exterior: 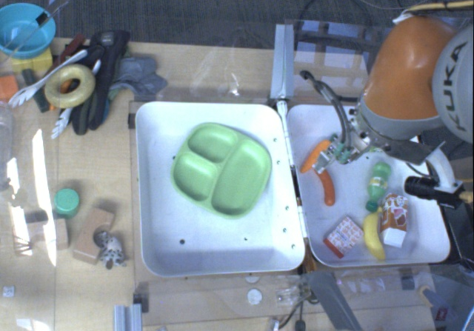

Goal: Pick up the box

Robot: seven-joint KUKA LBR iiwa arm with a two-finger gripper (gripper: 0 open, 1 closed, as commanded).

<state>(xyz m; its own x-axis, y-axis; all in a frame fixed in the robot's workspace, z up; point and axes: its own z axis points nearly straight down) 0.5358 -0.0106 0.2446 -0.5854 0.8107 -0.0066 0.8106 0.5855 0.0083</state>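
Observation:
A small red-and-white checkered box (343,235) lies flat near the front of the right bin (311,122). A taller brown-and-white carton (395,220) stands to its right, with a yellow banana (372,238) between them. My gripper (335,154) hangs over the upper left part of the right bin, under the orange wrist band (407,70). It is beside an orange carrot-like piece (315,155) and above a red sausage (328,189), well away from the box. Nothing shows held in it.
A green bottle (379,178) lies right of the sausage. The left bin (148,196) holds a green divided plate (221,169). Loose items, among them a blue bowl (26,27) and a yellow tape roll (69,85), lie on the bench at the left.

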